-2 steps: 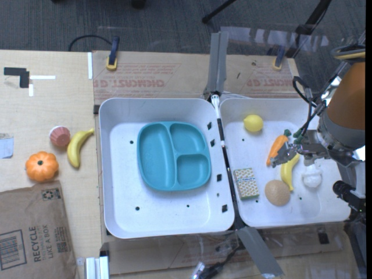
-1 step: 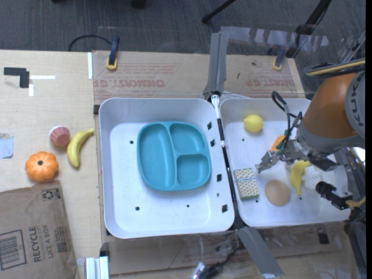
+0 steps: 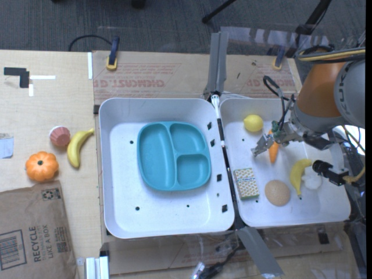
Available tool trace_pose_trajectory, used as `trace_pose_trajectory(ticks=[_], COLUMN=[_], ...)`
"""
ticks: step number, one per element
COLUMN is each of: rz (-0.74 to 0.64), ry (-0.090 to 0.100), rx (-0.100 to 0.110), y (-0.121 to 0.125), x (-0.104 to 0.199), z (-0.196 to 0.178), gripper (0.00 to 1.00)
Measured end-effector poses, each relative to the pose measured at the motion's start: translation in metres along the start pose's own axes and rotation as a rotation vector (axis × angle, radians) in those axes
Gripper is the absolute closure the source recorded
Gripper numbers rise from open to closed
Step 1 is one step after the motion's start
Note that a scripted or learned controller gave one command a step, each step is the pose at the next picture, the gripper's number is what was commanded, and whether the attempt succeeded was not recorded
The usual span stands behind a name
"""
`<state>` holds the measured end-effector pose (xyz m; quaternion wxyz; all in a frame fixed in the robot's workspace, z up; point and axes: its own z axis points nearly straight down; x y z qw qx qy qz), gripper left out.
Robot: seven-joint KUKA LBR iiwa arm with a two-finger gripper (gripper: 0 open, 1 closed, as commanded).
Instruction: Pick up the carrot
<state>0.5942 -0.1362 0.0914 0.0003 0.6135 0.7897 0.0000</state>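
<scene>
Camera view: carrot (image 3: 273,153) hangs upright, tip downward.

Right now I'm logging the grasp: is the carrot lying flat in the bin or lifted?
Cannot tell for sure. The carrot hangs point-down at the gripper in the right bin, apparently between its fingers.

Arm (image 3: 343,92): grey rounded casing wearing a broad orange band; black cables looping off the wrist; dark metallic gripper (image 3: 264,146) showing below.
</scene>
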Motion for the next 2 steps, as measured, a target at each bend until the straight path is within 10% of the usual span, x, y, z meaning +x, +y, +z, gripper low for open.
trace_pose_trajectory(ticks=[1,2], rz=[0.004,0.062], ry=[0.0,0.0], rx=[-0.001,0.002], y=[0.0,-0.026], x=[-0.001,0.062], z=[-0.009,-0.1], gripper=[1.0,1.0])
